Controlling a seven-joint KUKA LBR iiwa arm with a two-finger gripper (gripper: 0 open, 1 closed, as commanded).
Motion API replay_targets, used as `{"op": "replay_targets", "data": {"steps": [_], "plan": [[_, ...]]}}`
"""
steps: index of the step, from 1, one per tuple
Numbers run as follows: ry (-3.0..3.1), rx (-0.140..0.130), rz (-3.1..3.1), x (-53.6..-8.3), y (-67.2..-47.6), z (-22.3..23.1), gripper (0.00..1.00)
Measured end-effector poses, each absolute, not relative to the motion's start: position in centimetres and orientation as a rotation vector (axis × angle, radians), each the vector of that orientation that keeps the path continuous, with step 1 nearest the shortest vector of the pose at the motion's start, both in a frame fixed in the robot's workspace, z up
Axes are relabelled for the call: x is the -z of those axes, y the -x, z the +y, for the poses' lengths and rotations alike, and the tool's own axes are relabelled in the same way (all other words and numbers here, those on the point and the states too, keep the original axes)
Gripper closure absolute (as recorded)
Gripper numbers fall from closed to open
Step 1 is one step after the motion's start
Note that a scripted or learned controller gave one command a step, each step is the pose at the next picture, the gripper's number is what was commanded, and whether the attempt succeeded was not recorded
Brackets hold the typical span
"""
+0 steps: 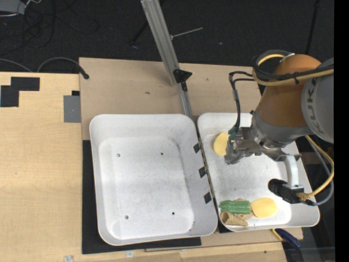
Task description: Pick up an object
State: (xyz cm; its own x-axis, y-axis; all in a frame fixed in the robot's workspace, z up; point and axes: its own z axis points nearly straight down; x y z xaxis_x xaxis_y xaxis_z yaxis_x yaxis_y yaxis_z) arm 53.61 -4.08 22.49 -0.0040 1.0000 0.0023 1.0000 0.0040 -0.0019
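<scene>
At the near edge of the right bin (305, 218), three small things lie bunched together: a tan crumpled piece (235, 219) nearest, a green toy (235, 206) touching it just behind, and a yellow oval piece (264, 207) just to the right of both. A black connector on a yellow cable (284, 190) hangs over that bin's right side, close to the yellow oval. The left bin (147, 176) sits side by side with the right one, their walls meeting at a seam with small black clips (202, 171). Farther in, the tool (235, 152) is down low in the right bin, near its left wall, with a pale yellow round object (220, 144) touching or just beside its left side. Whether the tool is spread or closed cannot be told, nor whether it has hold of the yellow object. Behind it rises the grey arm with its orange band (289, 89). Beyond the bins, on the desk (125, 86), a slanted metal rail (161, 34) leans toward the far left.
</scene>
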Motion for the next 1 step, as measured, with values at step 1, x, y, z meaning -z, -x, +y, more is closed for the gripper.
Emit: {"op": "replay_targets", "data": {"steps": [1], "plan": [[2.213,0.0,-2.225,-23.51,-54.05,1.52,1.0]]}}
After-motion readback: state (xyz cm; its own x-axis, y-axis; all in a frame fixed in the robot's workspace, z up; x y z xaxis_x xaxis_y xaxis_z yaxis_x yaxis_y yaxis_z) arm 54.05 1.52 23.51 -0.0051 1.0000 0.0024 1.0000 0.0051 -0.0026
